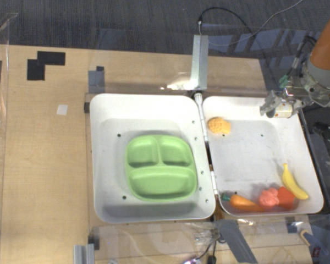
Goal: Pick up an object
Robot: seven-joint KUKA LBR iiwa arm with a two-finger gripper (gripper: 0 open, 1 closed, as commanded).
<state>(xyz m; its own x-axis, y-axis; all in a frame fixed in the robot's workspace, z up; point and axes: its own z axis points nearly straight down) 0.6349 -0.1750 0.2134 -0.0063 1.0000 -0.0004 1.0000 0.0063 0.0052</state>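
The right bin (pixel 253 158) holds several toy foods. A lumpy yellow-orange piece (pixel 219 126) lies near its far left corner. Along the near edge sit an orange carrot (pixel 243 202), a pink-red lumpy piece (pixel 269 198) and a red piece (pixel 286 196), with a yellow banana (pixel 294 182) by the right wall. My gripper (pixel 277 108) hangs over the far right corner of this bin, well apart from every item. The arm's orange band (pixel 325 48) shows above it at the right edge.
The left bin (pixel 107 147) holds a green divided plate (pixel 161 166) in its middle. A metal post (pixel 200 62) stands behind the seam between the bins. Black cables (pixel 231 18) run across the dark floor beyond the bench.
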